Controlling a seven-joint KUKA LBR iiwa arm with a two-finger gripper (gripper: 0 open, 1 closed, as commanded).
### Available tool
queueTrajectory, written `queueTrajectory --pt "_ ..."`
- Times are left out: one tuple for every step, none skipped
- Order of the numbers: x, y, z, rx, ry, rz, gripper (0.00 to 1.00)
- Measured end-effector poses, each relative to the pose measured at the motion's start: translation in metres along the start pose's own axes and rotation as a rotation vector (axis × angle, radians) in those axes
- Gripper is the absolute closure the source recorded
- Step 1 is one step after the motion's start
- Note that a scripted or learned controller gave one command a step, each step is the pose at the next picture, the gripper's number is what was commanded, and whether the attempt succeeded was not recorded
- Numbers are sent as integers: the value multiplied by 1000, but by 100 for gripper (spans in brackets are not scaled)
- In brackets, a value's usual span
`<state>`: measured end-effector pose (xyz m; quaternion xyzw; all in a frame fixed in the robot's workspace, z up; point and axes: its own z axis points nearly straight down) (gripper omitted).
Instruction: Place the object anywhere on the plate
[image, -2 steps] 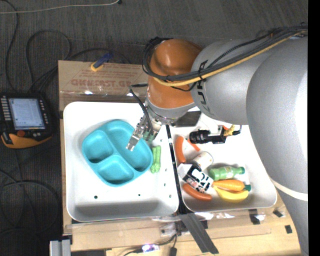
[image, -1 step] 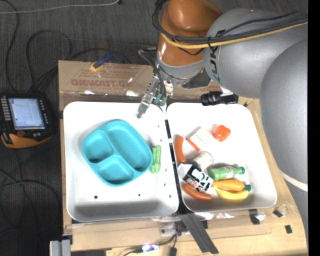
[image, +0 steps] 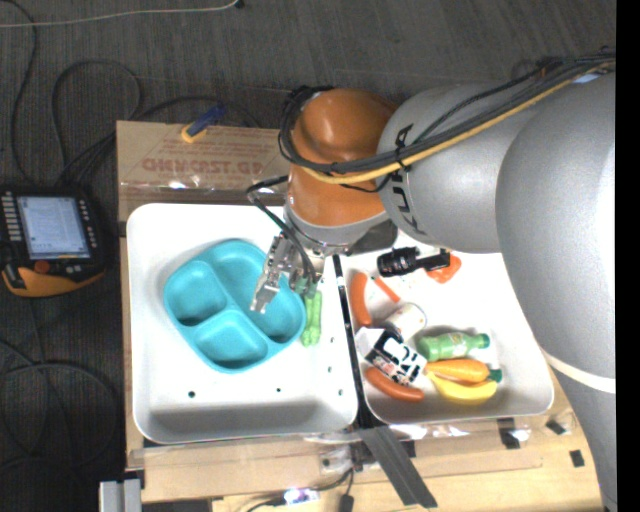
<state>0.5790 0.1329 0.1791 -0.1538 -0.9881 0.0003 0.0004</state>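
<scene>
You'll find the green pod-shaped object (image: 312, 316) lying in the left bin (image: 160, 400), just off the three-o'clock edge of the turquoise divided plate (image: 232, 300), not on it. The gripper (image: 276, 283) hangs over that same plate edge, beside the object; whether its fingers are parted can't be told. Toy foods crowd the right bin (image: 520, 330).

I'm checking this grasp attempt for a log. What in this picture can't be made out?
- Pincer grip: its fingers overlap the divided turquoise plastic plate; the angle hides open or shut.
- Long green vegetable toy: its upper end is covered by the pincer.
- Small black-and-white printed item: print too small to read.
- Right white bin: its far right is covered by the grey arm.
</scene>
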Motion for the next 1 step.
queueTrajectory --pt "-57 16 -54 -4 -2 2 100"
